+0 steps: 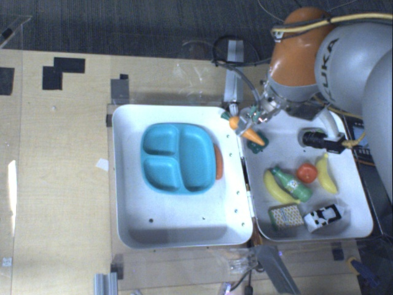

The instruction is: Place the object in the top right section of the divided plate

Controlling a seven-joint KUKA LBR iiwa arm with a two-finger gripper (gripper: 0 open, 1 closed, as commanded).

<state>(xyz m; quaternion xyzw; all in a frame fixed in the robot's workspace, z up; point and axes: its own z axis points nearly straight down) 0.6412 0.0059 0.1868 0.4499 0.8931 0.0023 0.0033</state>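
On the table, two white bins (184, 235) sit together. The pincer (249, 125) grips a carrot (252, 135) above their shared wall; it should lift clear, then lower over the blue plate (178, 158)'s far-right section.

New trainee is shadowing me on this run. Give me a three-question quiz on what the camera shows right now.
1. True or false: the blue divided plate sits in the left bin.
2. Which object lies against the plate's right edge? A) banana B) orange carrot-like piece C) green bottle
3. What colour is the round object beside the green bottle?

Key: 1 true; 2 B; 3 red.
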